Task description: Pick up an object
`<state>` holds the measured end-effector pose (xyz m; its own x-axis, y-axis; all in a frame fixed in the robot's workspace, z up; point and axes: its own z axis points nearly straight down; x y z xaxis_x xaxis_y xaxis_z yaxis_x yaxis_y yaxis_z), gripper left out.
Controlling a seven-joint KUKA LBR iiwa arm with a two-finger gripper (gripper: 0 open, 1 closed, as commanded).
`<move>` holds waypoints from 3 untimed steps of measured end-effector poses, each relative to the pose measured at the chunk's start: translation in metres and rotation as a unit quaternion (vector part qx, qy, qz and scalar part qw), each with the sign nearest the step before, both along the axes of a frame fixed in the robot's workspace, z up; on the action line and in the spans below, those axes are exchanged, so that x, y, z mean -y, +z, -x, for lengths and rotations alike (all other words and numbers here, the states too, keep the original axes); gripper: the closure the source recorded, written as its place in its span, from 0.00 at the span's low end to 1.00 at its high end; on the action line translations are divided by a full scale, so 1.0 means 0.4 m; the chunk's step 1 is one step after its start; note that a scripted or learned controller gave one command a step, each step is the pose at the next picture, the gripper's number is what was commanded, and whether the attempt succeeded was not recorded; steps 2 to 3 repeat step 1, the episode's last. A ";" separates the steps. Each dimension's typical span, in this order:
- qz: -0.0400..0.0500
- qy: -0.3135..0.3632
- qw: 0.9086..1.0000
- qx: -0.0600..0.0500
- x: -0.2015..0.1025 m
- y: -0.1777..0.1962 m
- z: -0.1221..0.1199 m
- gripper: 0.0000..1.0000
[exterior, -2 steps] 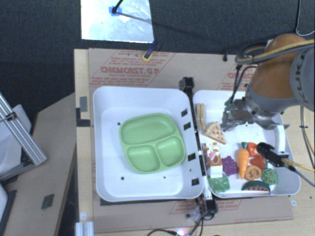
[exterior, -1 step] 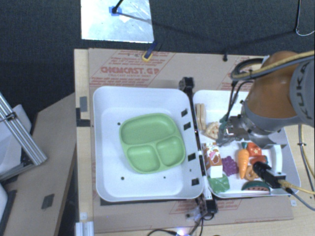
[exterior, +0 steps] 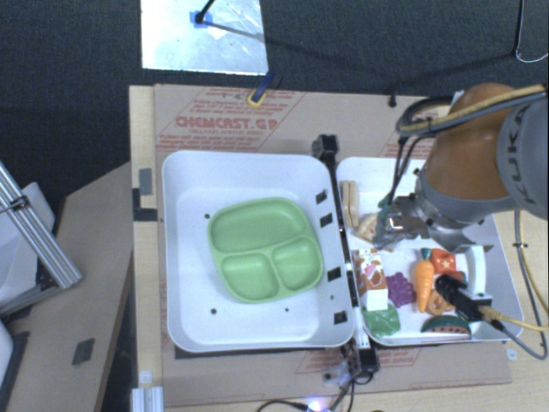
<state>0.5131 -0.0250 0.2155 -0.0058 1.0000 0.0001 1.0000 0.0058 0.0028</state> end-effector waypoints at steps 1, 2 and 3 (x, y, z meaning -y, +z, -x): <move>0.000 -0.003 1.000 -0.001 0.029 0.024 -0.019 1.00; 0.000 -0.003 1.000 -0.001 0.029 0.024 -0.019 1.00; 0.000 -0.003 1.000 -0.001 0.029 0.024 -0.019 1.00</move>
